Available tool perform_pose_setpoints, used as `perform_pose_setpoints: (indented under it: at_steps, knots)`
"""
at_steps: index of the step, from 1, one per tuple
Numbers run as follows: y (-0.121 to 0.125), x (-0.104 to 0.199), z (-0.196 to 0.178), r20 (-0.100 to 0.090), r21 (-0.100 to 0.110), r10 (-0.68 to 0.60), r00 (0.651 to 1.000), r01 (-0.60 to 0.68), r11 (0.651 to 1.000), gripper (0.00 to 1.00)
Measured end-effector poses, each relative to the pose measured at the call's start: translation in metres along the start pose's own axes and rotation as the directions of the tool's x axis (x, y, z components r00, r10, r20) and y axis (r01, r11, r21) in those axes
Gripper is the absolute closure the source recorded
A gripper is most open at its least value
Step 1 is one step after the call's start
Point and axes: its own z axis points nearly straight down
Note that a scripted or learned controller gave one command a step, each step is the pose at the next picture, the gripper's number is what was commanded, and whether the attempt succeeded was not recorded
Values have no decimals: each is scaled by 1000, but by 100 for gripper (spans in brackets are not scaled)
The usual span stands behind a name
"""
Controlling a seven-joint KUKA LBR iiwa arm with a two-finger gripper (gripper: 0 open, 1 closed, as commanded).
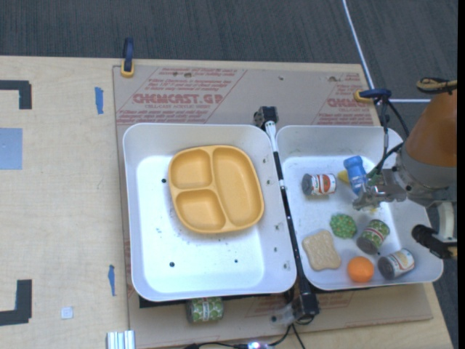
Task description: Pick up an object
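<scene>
The arm's two-finger gripper (367, 198) hangs low in the right white bin (305, 138), can't tell its state, probably lined up to grab the blue plastic bottle (354, 172) at its 11 o'clock or the green lumpy toy (343, 225) at 7

Fixed overhead camera, slanting down on both bins (138, 195).

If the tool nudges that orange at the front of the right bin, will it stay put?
Probably not. The orange looks round and smooth, so it would likely roll. The toast to its left and the can to its right may stop it. Its curved surface may also slip from a pinch.
</scene>
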Motion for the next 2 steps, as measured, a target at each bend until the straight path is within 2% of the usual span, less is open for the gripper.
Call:
perform_pose_setpoints:
  at_steps: [1,2]
  knots:
    - [0,0,0,0,-1,0,1000,0,1000,0]
    - [60,32,32,2,-6,-2,1000,2,1000,0]
